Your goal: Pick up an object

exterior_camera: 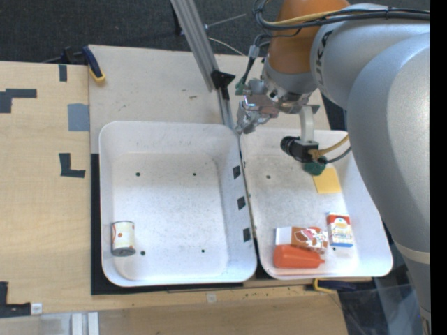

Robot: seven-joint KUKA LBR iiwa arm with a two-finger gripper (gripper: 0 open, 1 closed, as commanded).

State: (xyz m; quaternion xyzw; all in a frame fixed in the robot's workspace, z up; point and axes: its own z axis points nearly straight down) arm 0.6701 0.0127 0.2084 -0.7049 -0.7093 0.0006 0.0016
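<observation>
From my console I see the grey arm with its orange band reaching in from the right, and its two-finger gripper [249, 117] sits high at the far rim where the two shallow white bins meet; whether it is spread or closed I cannot tell from this angle, and I see nothing carried in it. The right-hand white bin [279, 180] holds the likely targets, clustered at its near edge: an orange-red wedge-shaped block [296, 257], a small brown-and-white printed packet [309, 238] touching it from behind, and a small white carton with an orange top [340, 232] just beside that. A flat yellow square [327, 181] lies nearer the arm's wrist, partway up the bin. The left-hand white bin [167, 187] holds a small white cylindrical can with a red label [123, 239] in its near left corner, well apart from the gripper. As I judge it, the cluster lies toward the camera and to the right of the gripper, with the wedge's long axis running roughly across the bin.
</observation>
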